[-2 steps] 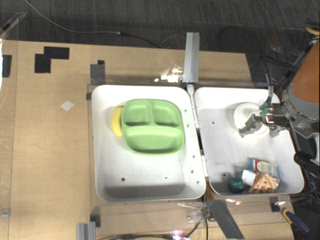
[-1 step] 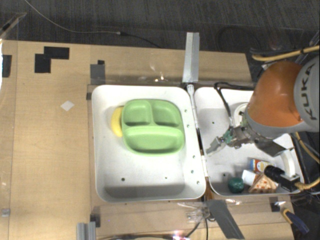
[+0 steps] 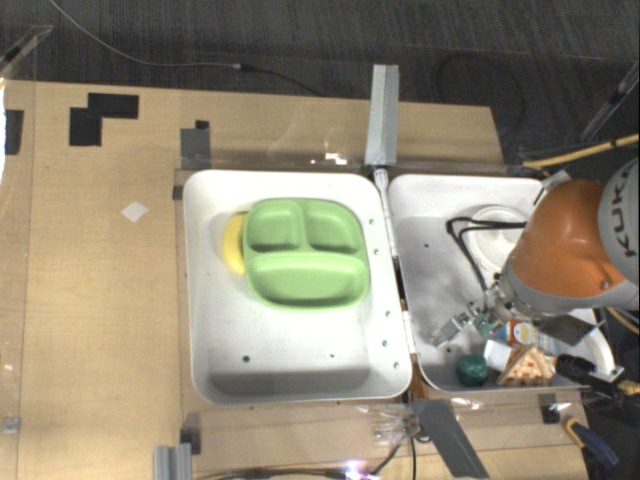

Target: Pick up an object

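Note:
My gripper (image 3: pixel 455 327) hangs low over the front part of the right bin (image 3: pixel 430 218), below the orange band (image 3: pixel 565 243) of the arm. Just in front of it lie a dark green ball (image 3: pixel 472 371), a small white and blue object (image 3: pixel 498 352) and a pizza-slice toy (image 3: pixel 528 367). A red and white item (image 3: pixel 520 332) peeks out from under the wrist. The arm hides much of the bin's right side. In the left bin (image 3: pixel 290 353) a green divided plate (image 3: pixel 303 252) rests partly on a yellow object (image 3: pixel 232 245).
A white round dish (image 3: pixel 492 236) with a black cable loop (image 3: pixel 462 230) across it sits at the back of the right bin. A metal post (image 3: pixel 382 113) stands behind the divide between the bins. Bare wooden bench (image 3: pixel 90 298) spreads to the left.

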Controlling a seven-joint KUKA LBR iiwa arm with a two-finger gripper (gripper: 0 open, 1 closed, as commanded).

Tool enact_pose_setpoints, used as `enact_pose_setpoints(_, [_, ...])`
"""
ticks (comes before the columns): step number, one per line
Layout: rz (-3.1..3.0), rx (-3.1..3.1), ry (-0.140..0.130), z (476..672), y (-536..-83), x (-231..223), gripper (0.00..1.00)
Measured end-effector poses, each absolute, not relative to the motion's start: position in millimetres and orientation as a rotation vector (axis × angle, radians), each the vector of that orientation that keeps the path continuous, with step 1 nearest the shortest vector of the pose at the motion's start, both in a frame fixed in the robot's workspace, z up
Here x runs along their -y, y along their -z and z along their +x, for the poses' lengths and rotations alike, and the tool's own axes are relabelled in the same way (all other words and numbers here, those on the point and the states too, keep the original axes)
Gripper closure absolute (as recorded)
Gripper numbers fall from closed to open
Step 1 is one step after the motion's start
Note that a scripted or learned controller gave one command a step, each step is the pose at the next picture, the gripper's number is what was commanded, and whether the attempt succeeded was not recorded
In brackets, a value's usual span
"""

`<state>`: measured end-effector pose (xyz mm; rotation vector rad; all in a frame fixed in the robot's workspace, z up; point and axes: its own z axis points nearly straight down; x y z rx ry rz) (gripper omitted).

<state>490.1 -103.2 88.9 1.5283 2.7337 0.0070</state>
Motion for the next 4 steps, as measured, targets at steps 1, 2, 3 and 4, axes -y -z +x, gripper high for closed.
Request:
enact_pose_setpoints(1, [1.487,-2.753,-0.007,509.0,-89.1,90.2,0.0])
enact_pose_setpoints(2, [1.703,-2.629,-0.01,532.8,-88.8,98.3,0.0])
enact_pose_setpoints(3, [1.836,-2.538,-0.008,544.3,-88.6,92.6,0.0])
enact_pose_setpoints(4, [1.829,-2.53,-0.015,547.7,-101.3,92.9,1.0])
